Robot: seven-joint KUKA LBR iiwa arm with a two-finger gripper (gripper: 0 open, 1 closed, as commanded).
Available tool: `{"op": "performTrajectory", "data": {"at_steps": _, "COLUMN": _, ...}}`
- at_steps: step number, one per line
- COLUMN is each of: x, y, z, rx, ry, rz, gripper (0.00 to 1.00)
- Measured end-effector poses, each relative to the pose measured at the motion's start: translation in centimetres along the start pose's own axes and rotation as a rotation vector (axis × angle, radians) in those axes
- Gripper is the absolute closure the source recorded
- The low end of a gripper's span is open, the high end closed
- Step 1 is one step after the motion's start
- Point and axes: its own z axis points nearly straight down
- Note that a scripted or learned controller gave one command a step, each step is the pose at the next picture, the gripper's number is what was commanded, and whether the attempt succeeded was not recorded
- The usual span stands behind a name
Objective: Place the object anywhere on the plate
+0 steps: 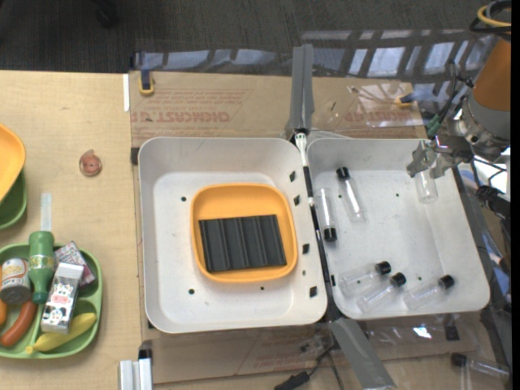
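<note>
A clear vial [426, 187] hung clamped in the gripper [425, 169] above the right bin [455, 242], well right of the orange plate [243, 232] with its dark ribbed insert. Cardboard [211, 108] lay beyond the plate.

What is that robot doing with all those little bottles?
A grey robot arm with an orange band reaches in from the right, and its gripper sits at the far corner of the right white bin. A small clear plastic vial hangs just under it, seemingly held. More clear vials with black caps lie in that bin. The orange plate with a dark ridged insert waits in the left white bin, with no vial on it.
</note>
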Motion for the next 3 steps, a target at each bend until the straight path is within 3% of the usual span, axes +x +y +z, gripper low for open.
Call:
{"op": "performTrajectory", "data": {"at_steps": 1, "x": -3.1, "y": 5.1, "z": -1.4, "rx": -0.002, "ry": -0.001, "rz": -0.35, "gripper": 1.0}}
{"op": "performTrajectory", "data": {"at_steps": 2, "x": -3.8, "y": 5.3, "z": -5.2, "rx": -0.004, "ry": -0.002, "rz": -0.602, "gripper": 1.0}}
{"op": "performTrajectory", "data": {"at_steps": 3, "x": -3.8, "y": 5.3, "z": -5.6, "rx": -0.005, "ry": -0.002, "rz": -0.89, "gripper": 1.0}}
